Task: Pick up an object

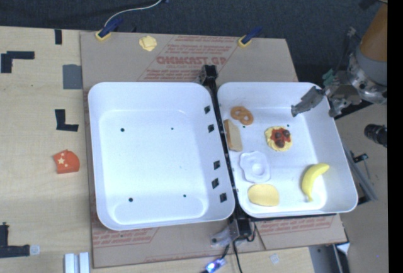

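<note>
Pale wooden desk [38,108] under a dark carpet backdrop, brown cardboard sheet [182,61] laid across it, two shallow white bins side by side on the sheet. Left bin [151,152] bare white inside. Right bin [327,139] holding toy food: pretzel [242,115] near its upper left corner, tan bread slice [233,136] just below the pretzel against the bin's left wall, small tart topped with red [279,138] near the bin's middle, fried egg [254,166] below the bread slice, yellow chip-like piece [264,195] just below the egg, banana [313,180] toward the bin's lower right corner. Gripper [307,104] hanging over the bin's upper right part, up and right of the tart, nothing between the jaws; whether apart or together, cannot tell. Outside the bins, an orange piece [67,161] far left of the left bin, a small yellow lump [148,43] above it.
</note>
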Available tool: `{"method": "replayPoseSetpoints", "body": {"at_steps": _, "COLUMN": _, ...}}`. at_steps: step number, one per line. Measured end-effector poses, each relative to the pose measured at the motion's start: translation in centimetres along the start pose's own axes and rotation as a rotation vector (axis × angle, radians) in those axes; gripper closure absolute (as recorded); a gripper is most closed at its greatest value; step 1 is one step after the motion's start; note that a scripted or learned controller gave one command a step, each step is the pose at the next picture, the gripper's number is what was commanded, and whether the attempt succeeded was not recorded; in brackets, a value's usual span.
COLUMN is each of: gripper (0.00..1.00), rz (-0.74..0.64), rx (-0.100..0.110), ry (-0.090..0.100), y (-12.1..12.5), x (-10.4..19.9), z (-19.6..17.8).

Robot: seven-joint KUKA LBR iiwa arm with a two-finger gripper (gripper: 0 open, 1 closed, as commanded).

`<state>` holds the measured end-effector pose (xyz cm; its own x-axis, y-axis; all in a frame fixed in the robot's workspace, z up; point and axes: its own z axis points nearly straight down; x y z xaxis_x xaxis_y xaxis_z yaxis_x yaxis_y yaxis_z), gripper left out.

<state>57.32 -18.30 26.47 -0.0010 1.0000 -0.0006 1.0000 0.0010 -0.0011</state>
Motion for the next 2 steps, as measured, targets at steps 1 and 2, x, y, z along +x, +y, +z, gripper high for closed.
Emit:
{"method": "replayPoseSetpoints", "body": {"at_steps": 1, "gripper": 0.0, "rz": -0.001, "rx": -0.002, "ry": -0.004, "y": 0.3, "x": 2.5, "z": 18.5}}
{"method": "replayPoseSetpoints", "body": {"at_steps": 2, "gripper": 1.0, "rz": -0.001, "rx": -0.011, "ry": -0.006, "y": 0.6, "x": 2.3, "z": 16.6}}
